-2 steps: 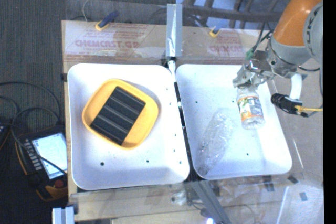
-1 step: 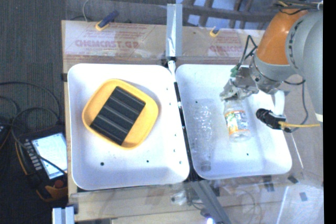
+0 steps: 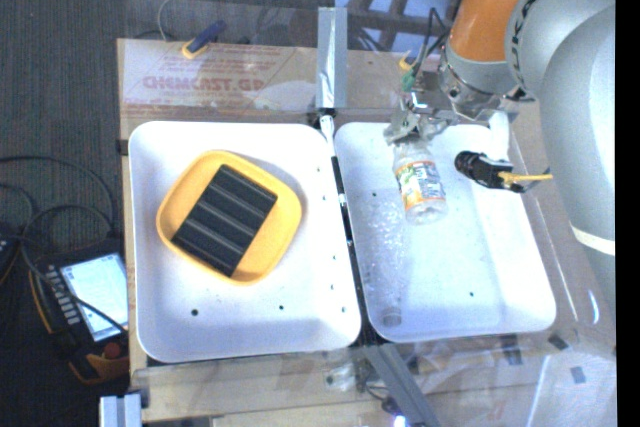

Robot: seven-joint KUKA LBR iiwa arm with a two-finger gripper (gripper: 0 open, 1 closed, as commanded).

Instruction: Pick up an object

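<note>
- The left bin (image 3: 170, 315) holds a yellow dish (image 3: 285, 225) with a black ridged block (image 3: 225, 218) lying on it
- A clear bottle (image 3: 420, 183) with an orange and green label lies in the right bin (image 3: 470, 285), near its far wall
- The gripper (image 3: 408, 127) is right at the bottle's upper end

One camera, fixed high over the table (image 3: 260, 65), looking down at a slant. The table's far edge runs toward the top of frame, near edge toward the bottom. Both white bins fit whole, side by side across the middle: left bin (image 3: 250, 305), right bin (image 3: 470, 285). Middle distance; dark floor (image 3: 60, 15) shows along the left and top. The arm (image 3: 580, 65) comes in from frame right, large and close to the lens, cropped by the edge.
</note>
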